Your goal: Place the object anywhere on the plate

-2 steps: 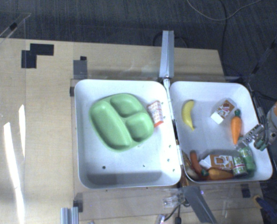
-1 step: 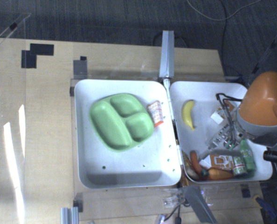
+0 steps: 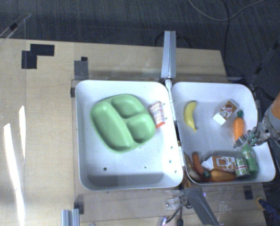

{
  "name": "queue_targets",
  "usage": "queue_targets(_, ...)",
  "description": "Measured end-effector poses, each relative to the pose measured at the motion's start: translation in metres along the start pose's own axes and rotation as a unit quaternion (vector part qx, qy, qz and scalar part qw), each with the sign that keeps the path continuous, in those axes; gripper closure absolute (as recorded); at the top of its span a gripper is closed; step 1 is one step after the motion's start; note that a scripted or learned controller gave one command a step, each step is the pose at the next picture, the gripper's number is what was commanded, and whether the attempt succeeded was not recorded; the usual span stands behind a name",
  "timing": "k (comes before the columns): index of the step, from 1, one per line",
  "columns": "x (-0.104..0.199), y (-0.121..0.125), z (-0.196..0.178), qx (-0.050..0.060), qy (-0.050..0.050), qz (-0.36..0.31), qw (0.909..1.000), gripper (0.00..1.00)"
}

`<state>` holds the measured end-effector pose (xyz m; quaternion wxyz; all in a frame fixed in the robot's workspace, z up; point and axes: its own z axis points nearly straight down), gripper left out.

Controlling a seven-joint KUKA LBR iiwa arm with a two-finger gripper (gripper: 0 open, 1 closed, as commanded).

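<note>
Camera view shows the gripper (image 3: 247,140) at the right edge of the right bin (image 3: 203,91), low over a green bottle (image 3: 249,160) and just below a carrot (image 3: 238,128); I cannot tell how its jaws stand. The plate (image 3: 123,121) sits in the left bin (image 3: 86,140). The carrot looks light, hard and smooth, so grab its thick middle.

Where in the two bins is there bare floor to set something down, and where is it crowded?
Free: the left bin floor in front of the plate, and the right bin's middle between banana, carton and carrot. Crowded: the right bin's front edge, where packets, bottle and gripper bunch together.
</note>
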<state>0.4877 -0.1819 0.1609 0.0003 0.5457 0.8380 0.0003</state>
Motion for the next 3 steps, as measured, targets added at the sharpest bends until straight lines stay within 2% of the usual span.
queue_targets(1,0.038,0.017,-0.028,0.0,0.0,-0.033,0.9995,1.0)
queue_targets(2,0.061,0.027,-0.004,0.0,0.001,-0.118,0.993,1.0)
queue_targets(3,0.039,0.017,-0.013,0.0,0.0,-0.112,0.9937,1.0)
